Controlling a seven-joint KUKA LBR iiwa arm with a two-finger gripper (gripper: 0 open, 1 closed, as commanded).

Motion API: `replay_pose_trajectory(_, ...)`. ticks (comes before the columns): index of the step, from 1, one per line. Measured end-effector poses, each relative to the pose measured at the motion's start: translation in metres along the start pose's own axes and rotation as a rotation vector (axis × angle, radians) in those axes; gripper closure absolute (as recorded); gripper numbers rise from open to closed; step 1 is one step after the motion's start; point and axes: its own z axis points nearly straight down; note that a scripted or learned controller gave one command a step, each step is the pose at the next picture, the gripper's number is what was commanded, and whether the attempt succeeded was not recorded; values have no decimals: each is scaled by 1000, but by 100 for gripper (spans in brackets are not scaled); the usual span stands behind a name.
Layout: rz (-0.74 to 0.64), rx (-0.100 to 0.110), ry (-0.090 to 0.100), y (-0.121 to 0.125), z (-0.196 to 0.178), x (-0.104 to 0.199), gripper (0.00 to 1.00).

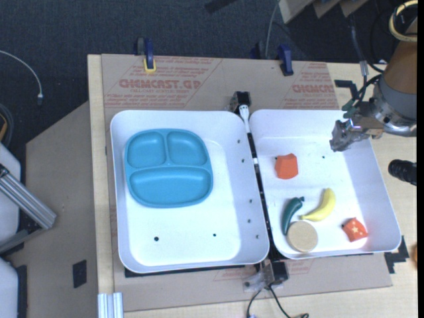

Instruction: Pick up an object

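Camera view: your gripper [342, 138] sits upper right of frame, over right bin [311, 121] far edge; can't tell its state. Orange block [286, 166] lower left of it. Banana [320, 206], green pepper [291, 212], tan disc [303, 236], red piece [355, 228] lower right. Blue divided plate [169, 167] centre-left, in left bin [182, 247].

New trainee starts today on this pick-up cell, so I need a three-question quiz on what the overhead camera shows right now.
1. True or false: the blue divided plate lies in the same bin as the banana.
2. Which item lies nearest the gripper? A) round tan disc B) orange block C) green pepper
3. Fill in: the small red item lies in the ____ bin as the camera sees it.

Key: 1 false; 2 B; 3 right.
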Motion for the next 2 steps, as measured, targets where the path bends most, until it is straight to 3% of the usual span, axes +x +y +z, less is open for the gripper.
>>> replay_pose_trajectory(2,-1,-3,-1,10,4,121,100)
